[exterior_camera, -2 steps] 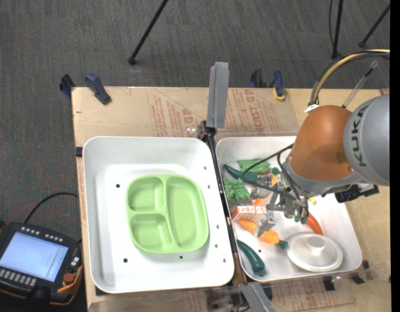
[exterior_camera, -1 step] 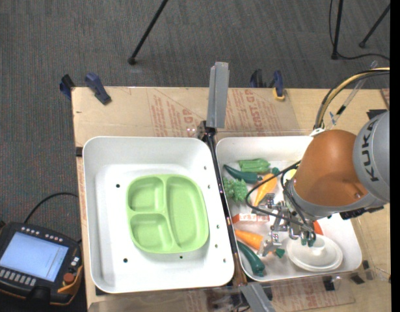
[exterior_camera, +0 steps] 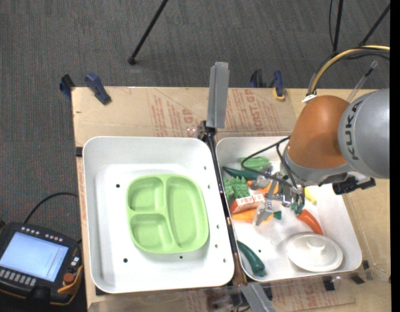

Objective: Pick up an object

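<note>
Left bin [exterior_camera: 95,174]: I saw a green tray [exterior_camera: 167,213]. Right bin [exterior_camera: 352,239]: my claw [exterior_camera: 272,208] hung low over the carton [exterior_camera: 247,203] in the toy clutter; I could not tell its opening or any hold. Best centred on the carton before closing, clear of the carrot [exterior_camera: 310,221].

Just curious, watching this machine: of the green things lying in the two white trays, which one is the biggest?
The light green divided plate, alone in the left bin. The other green things are small items in the right bin.
</note>
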Robot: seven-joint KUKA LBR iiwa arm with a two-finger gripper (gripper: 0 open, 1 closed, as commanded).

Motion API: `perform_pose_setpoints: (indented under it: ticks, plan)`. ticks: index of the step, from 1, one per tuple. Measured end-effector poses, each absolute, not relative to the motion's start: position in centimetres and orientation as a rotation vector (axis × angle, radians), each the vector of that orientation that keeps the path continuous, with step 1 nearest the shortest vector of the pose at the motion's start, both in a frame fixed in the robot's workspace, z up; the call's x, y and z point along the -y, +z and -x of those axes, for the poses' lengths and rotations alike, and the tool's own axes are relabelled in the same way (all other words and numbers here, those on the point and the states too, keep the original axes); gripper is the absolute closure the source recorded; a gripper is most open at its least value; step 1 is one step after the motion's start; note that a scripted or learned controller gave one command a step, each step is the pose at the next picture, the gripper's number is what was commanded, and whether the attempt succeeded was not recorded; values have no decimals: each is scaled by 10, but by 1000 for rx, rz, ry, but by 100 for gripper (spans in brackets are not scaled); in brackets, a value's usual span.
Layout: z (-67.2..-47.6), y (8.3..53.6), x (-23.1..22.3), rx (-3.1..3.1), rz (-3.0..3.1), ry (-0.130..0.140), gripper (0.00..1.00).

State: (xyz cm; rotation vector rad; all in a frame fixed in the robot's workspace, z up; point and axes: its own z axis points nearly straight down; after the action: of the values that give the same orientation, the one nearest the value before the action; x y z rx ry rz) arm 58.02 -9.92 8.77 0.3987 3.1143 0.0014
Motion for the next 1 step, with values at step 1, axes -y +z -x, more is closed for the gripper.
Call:
perform_pose_setpoints:
  ticks: [1]
  plan:
    - [-572,87,92,-3081,-632,2,0]
